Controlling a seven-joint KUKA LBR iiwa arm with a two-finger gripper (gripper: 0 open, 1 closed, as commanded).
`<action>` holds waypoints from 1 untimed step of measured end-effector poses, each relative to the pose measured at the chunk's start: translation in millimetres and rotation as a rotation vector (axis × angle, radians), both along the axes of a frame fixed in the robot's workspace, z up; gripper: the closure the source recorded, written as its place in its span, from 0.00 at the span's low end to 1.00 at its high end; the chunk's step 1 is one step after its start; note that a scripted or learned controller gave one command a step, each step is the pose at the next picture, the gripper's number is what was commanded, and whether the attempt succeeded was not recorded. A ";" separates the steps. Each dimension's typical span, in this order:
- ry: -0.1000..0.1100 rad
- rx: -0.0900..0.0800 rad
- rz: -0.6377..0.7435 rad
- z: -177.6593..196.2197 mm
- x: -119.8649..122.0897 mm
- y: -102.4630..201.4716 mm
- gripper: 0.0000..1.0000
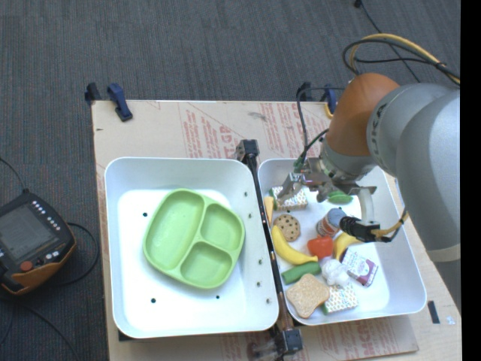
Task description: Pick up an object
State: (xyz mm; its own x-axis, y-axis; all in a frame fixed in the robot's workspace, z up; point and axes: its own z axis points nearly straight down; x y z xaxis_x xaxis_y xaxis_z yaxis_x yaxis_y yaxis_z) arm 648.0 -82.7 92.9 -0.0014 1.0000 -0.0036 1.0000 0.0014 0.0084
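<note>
My gripper hangs low over the back left part of the right bin, with its fingers apart. Just under it lies a white patterned block, and I see nothing held between the fingers. Toy food is piled in front of it: a cookie, a banana, a red piece, a green vegetable, a slice of toast and a purple-and-white packet. A small green item lies beside the gripper on its right.
The left bin holds a light green divided plate. A central divider separates the two bins. The grey arm with its orange band covers the right bin's back right. A handheld pendant lies off the bench at left.
</note>
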 end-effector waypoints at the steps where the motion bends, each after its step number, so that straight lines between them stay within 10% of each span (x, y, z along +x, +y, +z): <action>1: 0.000 0.000 0.001 8.6 1.2 0.3 1.00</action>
State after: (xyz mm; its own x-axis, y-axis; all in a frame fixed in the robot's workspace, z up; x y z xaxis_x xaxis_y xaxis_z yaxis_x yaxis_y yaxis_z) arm 649.2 -82.4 101.5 -0.0024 1.0000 -0.0035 1.0000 0.0024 0.0080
